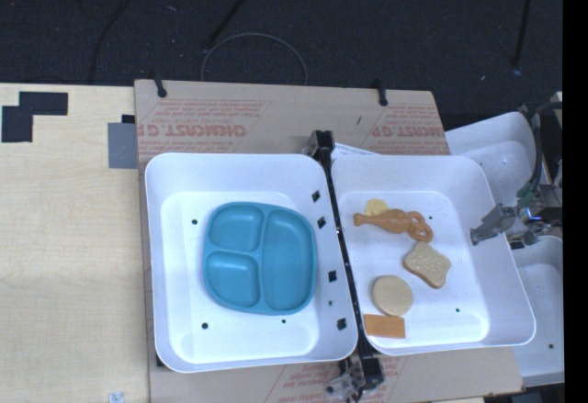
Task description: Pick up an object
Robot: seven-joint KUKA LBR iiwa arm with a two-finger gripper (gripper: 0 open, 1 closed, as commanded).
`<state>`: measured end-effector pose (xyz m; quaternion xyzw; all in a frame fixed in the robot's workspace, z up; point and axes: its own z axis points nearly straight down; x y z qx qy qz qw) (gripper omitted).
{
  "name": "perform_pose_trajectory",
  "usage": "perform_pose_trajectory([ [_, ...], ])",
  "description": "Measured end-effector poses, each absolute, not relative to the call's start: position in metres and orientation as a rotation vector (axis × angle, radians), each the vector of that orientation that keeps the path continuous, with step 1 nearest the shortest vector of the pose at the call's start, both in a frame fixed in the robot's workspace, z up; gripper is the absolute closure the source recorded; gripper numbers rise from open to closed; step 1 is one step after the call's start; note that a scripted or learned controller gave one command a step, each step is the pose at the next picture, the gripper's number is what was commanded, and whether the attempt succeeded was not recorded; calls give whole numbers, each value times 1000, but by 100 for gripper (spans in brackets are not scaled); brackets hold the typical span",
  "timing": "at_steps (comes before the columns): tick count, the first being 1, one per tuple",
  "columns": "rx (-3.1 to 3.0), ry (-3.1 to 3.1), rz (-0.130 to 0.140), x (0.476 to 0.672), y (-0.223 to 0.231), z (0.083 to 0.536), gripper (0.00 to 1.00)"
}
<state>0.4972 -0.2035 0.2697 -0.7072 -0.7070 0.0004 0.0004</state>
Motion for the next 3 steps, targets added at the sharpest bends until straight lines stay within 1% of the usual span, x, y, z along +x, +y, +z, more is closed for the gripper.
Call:
perform_pose_trajectory([
  [1, -2215, -2216, 6, 499, -204, 206, 0],
  [3, -2216, -2216, 4, 500, -206, 90, 0],
])
